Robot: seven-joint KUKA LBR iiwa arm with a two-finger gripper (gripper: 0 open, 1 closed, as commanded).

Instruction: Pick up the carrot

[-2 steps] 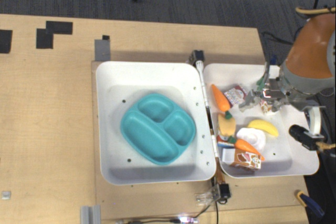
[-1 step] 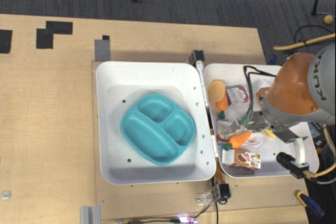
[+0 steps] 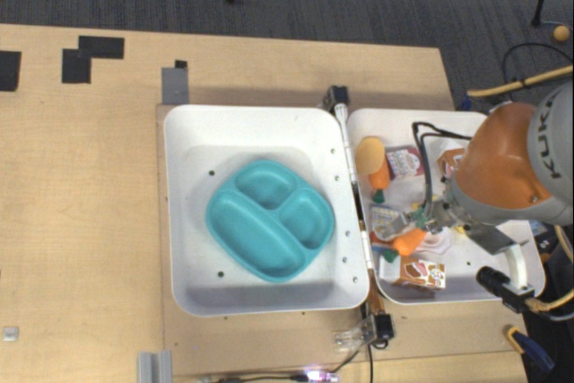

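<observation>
Snack packet (image 3: 423, 273) beside carrot (image 3: 409, 240) (amid clutter)

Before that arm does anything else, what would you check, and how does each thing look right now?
1. Carrot located in the right bin: ok.
2. Claw close to the carrot: ok, right beside it.
3. Carrot between the claw's tips: cannot tell.
4. Room around the carrot: not ok, packets crowd it.
5. Teal tray out of the way in the left bin: ok.
</observation>
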